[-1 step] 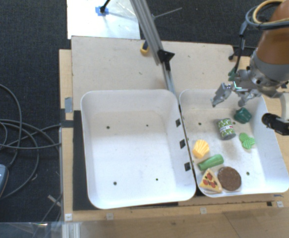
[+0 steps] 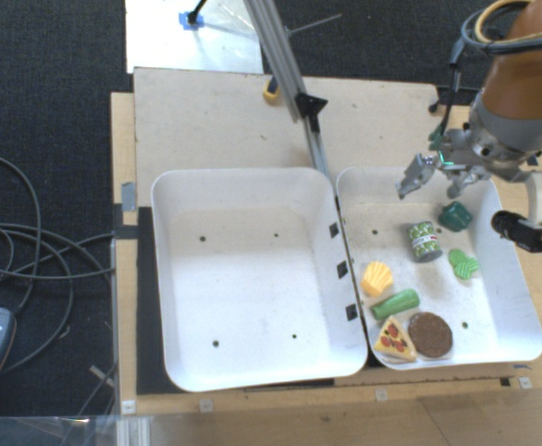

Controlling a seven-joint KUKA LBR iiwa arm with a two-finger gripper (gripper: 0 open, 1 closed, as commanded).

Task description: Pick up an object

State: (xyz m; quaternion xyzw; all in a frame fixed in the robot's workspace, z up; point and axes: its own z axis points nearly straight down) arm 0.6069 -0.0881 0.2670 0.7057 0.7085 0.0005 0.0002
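Note:
My gripper (image 2: 434, 186) hangs above the back of the right bin (image 2: 522, 316), open, with nothing between its fingers. Just below its right finger lies a dark green block (image 2: 455, 216). A small green can (image 2: 425, 241) lies in front of that, and a light green ridged piece (image 2: 463, 264) sits to its right. Toward the bin's left wall rests a yellow shell (image 2: 376, 277) with a green cucumber (image 2: 396, 303) below it. At the front edge are a pizza slice (image 2: 396, 339) and a brown round patty (image 2: 430, 334).
The left bin (image 2: 173, 277) stands beside the right one, sharing a middle wall. A slanted metal pole (image 2: 284, 59) crosses the back of the bench down to that wall. Cables and a pendant lie on the floor at the left.

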